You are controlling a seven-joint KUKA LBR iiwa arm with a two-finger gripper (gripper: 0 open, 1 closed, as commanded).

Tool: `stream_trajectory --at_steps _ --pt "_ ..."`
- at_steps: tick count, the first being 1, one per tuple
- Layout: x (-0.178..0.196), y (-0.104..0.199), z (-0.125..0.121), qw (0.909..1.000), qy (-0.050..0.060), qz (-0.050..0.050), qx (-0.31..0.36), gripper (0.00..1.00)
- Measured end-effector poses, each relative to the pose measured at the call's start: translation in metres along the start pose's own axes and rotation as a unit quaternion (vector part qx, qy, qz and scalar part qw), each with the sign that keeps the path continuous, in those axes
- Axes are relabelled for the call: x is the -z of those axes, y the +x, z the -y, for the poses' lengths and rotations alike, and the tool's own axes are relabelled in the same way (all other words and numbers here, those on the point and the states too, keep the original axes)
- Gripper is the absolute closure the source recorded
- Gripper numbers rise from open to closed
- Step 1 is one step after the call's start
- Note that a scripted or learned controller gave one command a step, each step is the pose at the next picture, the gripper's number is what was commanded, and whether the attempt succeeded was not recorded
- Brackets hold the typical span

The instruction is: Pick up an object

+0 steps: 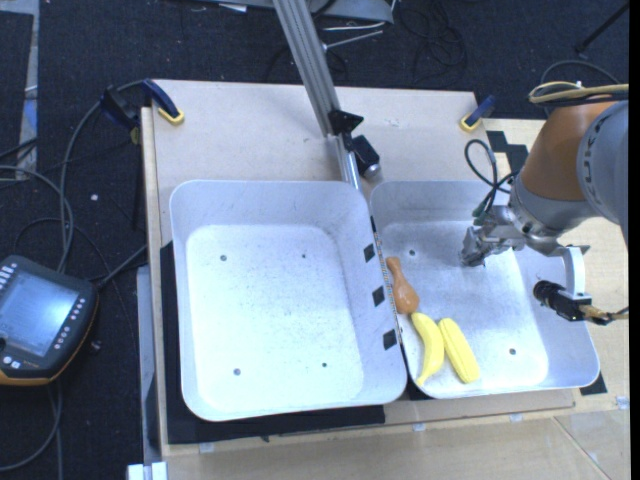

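Observation:
In the right bin (520, 308) lie two yellow bananas (445, 348) side by side near the front left, and a small orange-brown piece (402, 288) just behind them by the bin's left wall. My gripper (476, 248) hangs over the back middle of the right bin, to the right of and behind the orange-brown piece. Nothing shows between its fingers. The grey arm with its orange band (560, 153) comes in from the right.
The left bin (270, 298) sits beside the right one, sharing a raised middle edge with black clips (378, 293). A slanted metal post (315, 63) rises from behind the bins. Cables and a pendant (35, 313) lie left of the bench.

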State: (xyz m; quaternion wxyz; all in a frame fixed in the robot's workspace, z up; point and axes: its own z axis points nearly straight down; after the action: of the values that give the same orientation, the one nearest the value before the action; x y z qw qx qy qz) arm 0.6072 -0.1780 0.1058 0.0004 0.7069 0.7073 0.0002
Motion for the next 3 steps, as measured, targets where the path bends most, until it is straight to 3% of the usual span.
stream_trajectory --at_steps 1,3 --pt "0.054 0.01 -0.003 1.0 -0.002 0.0 0.0 1.0" --pt "0.156 0.002 0.001 1.0 -0.002 0.0 0.0 1.0"
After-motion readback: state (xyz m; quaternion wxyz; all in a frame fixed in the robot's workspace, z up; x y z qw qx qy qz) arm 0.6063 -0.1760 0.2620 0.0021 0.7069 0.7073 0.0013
